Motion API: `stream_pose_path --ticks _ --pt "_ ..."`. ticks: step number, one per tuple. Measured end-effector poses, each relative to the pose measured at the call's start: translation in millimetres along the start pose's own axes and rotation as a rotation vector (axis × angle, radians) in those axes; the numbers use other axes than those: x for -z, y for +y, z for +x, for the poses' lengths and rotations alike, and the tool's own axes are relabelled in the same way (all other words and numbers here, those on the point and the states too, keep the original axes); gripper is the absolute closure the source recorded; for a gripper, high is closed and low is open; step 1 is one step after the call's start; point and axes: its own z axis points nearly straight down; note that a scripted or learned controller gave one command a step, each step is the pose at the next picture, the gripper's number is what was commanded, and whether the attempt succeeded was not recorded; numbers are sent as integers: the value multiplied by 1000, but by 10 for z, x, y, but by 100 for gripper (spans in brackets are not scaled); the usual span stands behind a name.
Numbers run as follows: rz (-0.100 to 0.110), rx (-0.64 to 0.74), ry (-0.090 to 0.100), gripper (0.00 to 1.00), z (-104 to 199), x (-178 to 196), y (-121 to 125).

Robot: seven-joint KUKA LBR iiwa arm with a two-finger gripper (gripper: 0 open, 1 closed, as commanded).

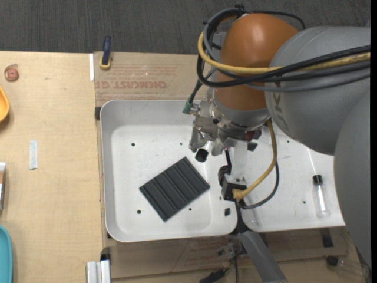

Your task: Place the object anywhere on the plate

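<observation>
Left white bin (106, 175) and right white bin (294, 208) sat side by side, printed cardboard (147, 78) lay beneath them, blue clamp (106, 49) stood at its far edge, pale wooden worktop (56, 211) at left carried a small white strip (33, 155), a pink disc (11, 72)

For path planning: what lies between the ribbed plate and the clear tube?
Between plate and tube, the camera view shows a small black bit and the bins' adjoining rims.

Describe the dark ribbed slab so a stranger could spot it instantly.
Start with the left white bin. In its lower middle lies a flat dark grey rectangle, set askew. Its parallel ridges set it apart from the small clear tube in the right bin.
</observation>
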Motion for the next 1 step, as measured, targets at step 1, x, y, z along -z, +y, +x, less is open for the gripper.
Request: stream_pose_path --ticks 1 --pt "-1 179 -1 100 631 535 -256"
